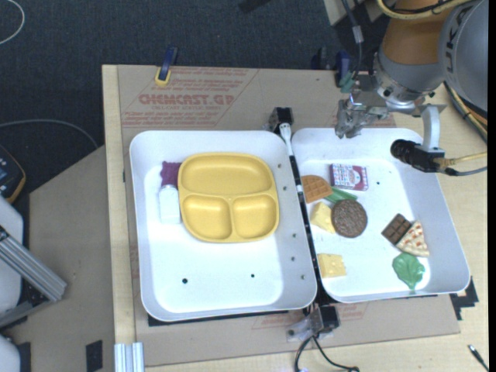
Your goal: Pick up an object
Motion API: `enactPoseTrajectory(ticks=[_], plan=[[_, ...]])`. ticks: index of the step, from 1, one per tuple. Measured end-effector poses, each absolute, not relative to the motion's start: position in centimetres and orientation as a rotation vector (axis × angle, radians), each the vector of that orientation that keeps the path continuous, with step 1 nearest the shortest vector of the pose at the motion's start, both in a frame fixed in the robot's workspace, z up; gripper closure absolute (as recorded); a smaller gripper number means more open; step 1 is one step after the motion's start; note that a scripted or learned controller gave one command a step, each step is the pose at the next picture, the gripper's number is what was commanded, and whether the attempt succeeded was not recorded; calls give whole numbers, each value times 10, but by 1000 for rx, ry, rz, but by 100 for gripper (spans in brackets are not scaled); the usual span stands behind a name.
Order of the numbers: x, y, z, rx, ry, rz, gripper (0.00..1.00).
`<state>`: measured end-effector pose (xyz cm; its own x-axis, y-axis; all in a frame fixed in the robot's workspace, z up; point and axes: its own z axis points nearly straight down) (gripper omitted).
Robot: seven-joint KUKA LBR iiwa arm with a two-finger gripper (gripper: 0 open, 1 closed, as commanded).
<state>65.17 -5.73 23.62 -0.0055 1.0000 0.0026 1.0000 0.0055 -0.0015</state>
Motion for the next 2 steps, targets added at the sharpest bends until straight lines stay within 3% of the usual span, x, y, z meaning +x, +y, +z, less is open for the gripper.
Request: enactPoseTrajectory(ticks=[2], plan=[[603,35,232,-2212,-2224,2,100]])
